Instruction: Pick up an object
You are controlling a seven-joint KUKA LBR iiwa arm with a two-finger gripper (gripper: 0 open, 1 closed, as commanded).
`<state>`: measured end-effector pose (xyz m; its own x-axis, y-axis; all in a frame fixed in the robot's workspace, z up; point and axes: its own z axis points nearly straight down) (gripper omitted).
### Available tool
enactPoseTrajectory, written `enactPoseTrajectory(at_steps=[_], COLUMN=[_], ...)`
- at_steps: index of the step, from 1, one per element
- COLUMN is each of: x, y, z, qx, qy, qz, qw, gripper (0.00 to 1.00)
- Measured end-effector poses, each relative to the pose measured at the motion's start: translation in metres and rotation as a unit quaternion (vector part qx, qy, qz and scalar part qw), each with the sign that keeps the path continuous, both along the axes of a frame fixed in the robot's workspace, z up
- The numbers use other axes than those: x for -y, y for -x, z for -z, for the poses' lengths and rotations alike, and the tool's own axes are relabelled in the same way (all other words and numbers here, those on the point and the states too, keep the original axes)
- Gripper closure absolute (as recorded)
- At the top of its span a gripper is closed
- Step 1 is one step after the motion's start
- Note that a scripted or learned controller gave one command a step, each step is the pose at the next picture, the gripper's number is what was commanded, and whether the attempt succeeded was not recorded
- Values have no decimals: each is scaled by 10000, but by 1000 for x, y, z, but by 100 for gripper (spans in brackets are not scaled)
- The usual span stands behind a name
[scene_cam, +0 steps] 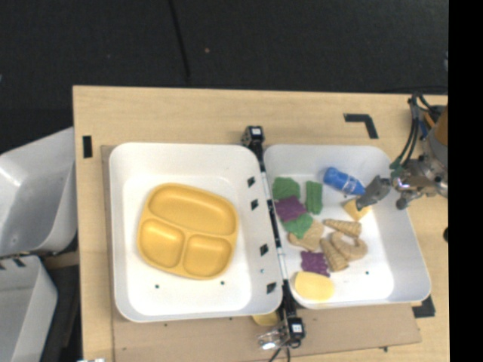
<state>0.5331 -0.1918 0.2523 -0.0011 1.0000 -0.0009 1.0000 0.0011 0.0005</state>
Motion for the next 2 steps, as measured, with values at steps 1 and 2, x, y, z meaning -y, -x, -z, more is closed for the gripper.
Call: enactPoseTrajectory(at_steps=[1, 2], x=[1, -104], y=[-1, 17], z=[-11, -9], qx=[14, -8], qy=[8, -20], qz=[-11, -46], qw=[10000, 10000], gripper=[100, 100])
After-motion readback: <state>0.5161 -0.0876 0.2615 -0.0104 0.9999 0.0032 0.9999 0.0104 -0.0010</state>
